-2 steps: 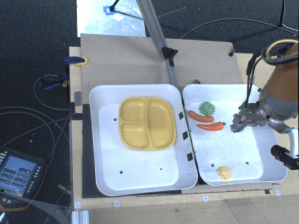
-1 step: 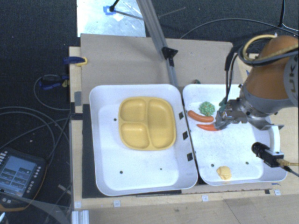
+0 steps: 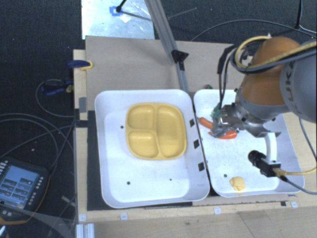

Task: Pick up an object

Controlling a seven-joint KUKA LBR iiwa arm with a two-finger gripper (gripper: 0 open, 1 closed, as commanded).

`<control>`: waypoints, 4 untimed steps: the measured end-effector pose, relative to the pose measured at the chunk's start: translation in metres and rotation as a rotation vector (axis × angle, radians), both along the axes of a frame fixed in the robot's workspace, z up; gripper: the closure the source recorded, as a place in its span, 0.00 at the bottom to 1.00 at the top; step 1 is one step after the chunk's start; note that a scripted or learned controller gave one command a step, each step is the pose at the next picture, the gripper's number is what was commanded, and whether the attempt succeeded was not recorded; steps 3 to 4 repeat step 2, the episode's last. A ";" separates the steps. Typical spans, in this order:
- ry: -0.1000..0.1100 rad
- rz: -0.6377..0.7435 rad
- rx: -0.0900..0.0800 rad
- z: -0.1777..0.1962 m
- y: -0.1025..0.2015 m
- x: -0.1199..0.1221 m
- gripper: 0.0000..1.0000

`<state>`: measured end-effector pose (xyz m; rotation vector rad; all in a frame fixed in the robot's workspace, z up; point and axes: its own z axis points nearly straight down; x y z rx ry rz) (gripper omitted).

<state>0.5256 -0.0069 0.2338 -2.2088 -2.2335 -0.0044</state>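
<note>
Item: orange carrot-shaped plastic toy (image 3: 221,134), right white bin (image 3: 257,190), upper-left, under two-finger gripper (image 3: 224,125). Finger state: can't tell, and the rig notes forbid guessing. Others: yellow divided plastic plate (image 3: 154,131), left bin (image 3: 148,192); small yellow lump (image 3: 237,183). Risk: off-centre closure, toy may slip.

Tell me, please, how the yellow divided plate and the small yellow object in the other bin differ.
The yellow divided plate is large, squarish and split into compartments; the small yellow object is a little rounded lump. The plate lies alone in the left bin, far from the arm; the lump lies near the right bin's front edge, close below the arm. Both share a similar pale yellow colour.
</note>
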 end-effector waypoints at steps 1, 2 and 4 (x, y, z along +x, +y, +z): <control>-0.001 0.001 0.001 0.009 0.055 0.009 1.00; 0.000 -0.001 0.000 0.003 0.097 0.017 1.00; 0.000 -0.001 0.000 0.003 0.097 0.017 1.00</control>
